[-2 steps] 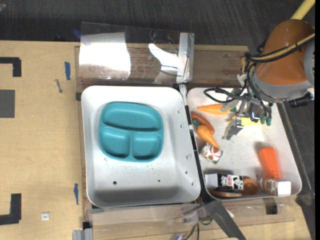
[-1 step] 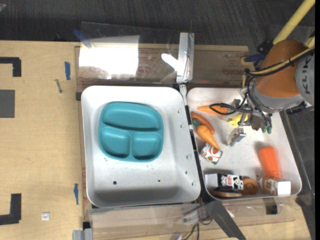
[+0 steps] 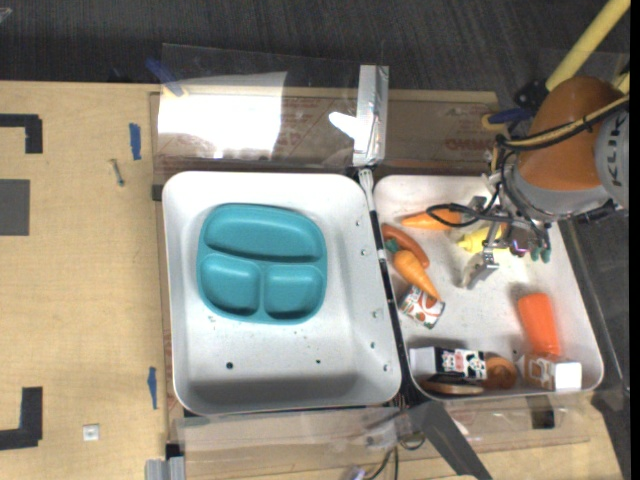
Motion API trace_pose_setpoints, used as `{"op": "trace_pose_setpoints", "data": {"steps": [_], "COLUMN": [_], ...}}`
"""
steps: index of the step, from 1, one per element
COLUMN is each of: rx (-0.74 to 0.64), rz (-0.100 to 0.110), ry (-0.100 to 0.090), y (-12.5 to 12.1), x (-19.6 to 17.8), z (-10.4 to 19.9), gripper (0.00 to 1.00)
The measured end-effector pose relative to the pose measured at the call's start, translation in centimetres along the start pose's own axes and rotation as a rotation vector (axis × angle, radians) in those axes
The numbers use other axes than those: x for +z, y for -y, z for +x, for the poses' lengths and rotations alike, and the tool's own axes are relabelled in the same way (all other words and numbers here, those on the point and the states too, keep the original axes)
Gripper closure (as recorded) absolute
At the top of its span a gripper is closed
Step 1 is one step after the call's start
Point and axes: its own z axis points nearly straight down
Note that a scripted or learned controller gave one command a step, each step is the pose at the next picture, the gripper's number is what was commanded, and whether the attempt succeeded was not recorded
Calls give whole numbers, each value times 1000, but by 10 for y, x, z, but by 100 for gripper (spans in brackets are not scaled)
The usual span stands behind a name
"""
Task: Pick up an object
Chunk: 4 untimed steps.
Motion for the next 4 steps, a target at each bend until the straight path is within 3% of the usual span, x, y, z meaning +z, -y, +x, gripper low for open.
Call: {"op": "trace_pose_setpoints", "data": {"steps": [1,2,3,4], "rx": [30,249,198,205], "rz": [-4,11,-1,7], "ry": [-16,-11,-23,-22], "y": [4,-16,-7,-9], "x": [-1,-2,-2,-2], "z": [-8,-2,-10,-11], "gripper": [0,0,0,0]}}
